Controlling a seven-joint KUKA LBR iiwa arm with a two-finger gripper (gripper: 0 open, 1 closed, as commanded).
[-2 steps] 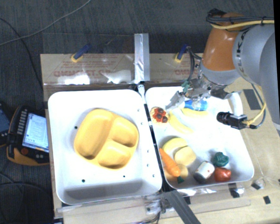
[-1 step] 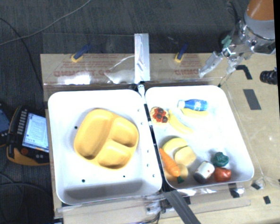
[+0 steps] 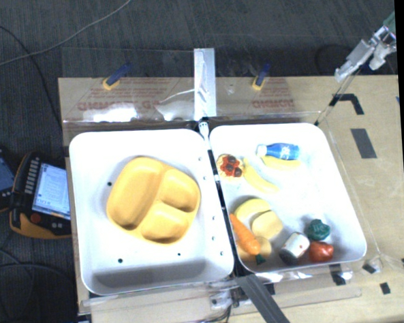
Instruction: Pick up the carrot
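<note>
In the camera view, a worktop [image 3: 382, 201] was seen from above, with two shallow white bins set side by side. The divider [image 3: 215, 191] between the bins is taken as the landmark for all places below.

The left bin [image 3: 92, 266], left of the divider, was occupied by a large yellow moulded insert [image 3: 153, 198] with three rounded lobes. The right bin [image 3: 339, 176] lay right of the divider and held small toy foods.

The carrot [image 3: 245, 237] was found in the right bin, just beside the divider and toward its near end. It was laid flat, its long axis running roughly along the divider at a slight slant. Its narrow orange end was pointed away and toward the divider; its thicker end, with a small green stub, was pointed toward the near rim.

Just right of the carrot, touching or nearly so, a pale yellow rounded piece [image 3: 258, 217] was seen. Farther from the divider lay a banana [image 3: 257, 178], a blue-capped bottle [image 3: 280, 150], a grey-and-white can [image 3: 295, 246] and a red tomato [image 3: 321, 251].

The carrot was judged light, rigid and smooth, likely plastic, and so somewhat slippery. A hold across its thicker middle, crosswise to the long axis, was judged best, though room is tight.

The end effector [image 3: 369, 53] was seen far beyond the divider's far end, at the upper right, well apart from the carrot. Whether it was released or clenched could not be told.
</note>
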